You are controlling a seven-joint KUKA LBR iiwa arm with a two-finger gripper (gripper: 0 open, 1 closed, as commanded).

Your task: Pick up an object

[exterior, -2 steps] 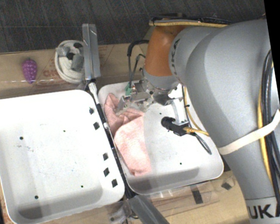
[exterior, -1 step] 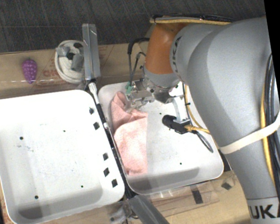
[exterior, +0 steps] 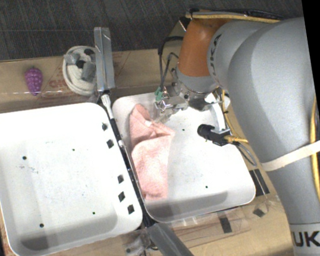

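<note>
Dark carpet surrounds a bench (exterior: 50, 81) carrying two white bins. Only the right bin (exterior: 216, 176) holds anything: a pink cloth (exterior: 149, 156), bunched against its left wall. The arm's gripper (exterior: 163, 107) sits low at the cloth's top corner, probably because that raised fold offers the easiest bite. I can't tell how it is set. A purple toy (exterior: 34, 80) and white roll (exterior: 78, 68) lie outside.
</note>
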